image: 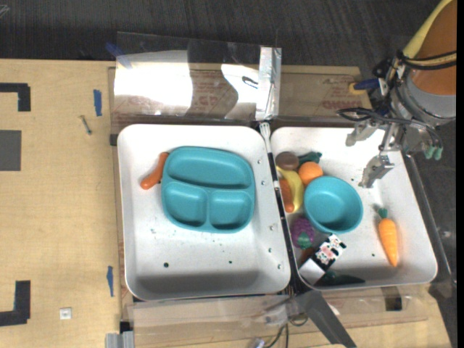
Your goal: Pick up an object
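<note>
Teal divided plate (207,188) in left bin (145,267), teal bowl (333,204) and carrot (388,240) in right bin (420,263), pincer (370,156) poised above right bin's far corner, open, gripping nothing

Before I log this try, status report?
Tool above right bin, nothing between fingers. Carrot lies free below it. Teal bowl beside.

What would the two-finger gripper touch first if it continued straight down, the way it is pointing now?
Probably bare floor of the shallow white right bin. The gripper hangs over a white patch, with the round teal bowl to its left and the orange toy carrot nearer the camera. Depth is hard to judge.
</note>
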Tool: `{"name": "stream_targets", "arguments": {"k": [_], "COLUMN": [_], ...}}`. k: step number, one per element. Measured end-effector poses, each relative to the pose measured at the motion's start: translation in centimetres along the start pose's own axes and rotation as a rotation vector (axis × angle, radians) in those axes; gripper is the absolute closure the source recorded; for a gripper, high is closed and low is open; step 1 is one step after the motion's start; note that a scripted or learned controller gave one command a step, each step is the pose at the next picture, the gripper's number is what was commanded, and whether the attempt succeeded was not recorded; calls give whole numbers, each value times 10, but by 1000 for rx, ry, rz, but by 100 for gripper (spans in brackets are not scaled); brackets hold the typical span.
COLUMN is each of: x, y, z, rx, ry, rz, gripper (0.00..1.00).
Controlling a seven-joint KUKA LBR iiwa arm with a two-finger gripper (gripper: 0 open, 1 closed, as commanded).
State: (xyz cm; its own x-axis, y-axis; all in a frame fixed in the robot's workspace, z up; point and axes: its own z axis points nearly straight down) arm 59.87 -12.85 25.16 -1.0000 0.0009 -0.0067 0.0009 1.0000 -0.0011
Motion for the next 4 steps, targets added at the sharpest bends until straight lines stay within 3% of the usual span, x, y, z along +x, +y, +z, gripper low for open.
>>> {"name": "stream_targets", "arguments": {"k": [1, 2, 3, 4], "x": [46, 83, 101, 99], "y": [0, -9, -41, -40], "z": [150, 154, 156, 146], "rx": [0, 10, 9, 10], "ry": [-4, -44, -26, -29], "rz": [103, -69, -25, -29], "gripper": [0, 0, 0, 100]}}
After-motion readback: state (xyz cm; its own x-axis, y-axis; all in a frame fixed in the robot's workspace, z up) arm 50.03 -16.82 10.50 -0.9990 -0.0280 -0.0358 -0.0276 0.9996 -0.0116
